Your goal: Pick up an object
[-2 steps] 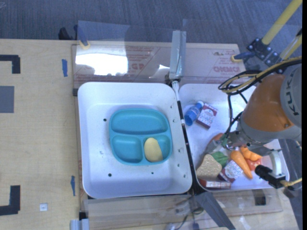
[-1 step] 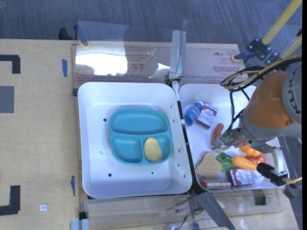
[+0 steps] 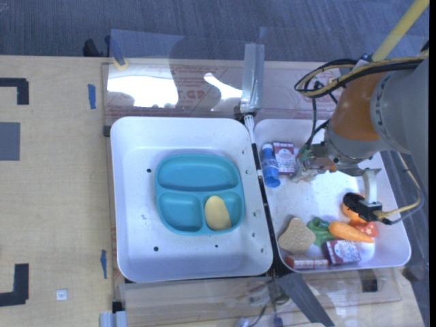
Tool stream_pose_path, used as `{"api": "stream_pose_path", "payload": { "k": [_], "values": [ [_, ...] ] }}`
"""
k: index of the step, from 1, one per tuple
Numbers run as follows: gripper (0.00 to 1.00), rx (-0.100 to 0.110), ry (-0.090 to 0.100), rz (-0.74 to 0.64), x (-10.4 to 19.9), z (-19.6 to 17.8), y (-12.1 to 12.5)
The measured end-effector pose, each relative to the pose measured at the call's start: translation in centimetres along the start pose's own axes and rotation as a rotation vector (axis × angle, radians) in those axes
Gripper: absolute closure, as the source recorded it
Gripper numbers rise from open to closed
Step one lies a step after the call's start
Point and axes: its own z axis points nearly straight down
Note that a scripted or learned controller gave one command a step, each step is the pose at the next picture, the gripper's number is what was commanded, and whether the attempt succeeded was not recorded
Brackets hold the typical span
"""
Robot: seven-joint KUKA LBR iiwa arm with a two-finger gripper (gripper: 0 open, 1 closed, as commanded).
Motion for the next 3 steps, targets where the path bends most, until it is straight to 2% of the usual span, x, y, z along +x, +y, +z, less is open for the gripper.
{"api": "stream_pose_path", "payload": {
  "k": [1, 2, 3],
  "values": [
    [0.0, 0.001, 0.001, 0.0, 0.0, 0.0, 0.0],
    [1.0, -0.004, -0.002, 0.0, -0.1, -1.2, 0.1],
    [1.0, -0.006, 0.003, -0.036, 6.1, -12.6, 1.0]
  ]
}}
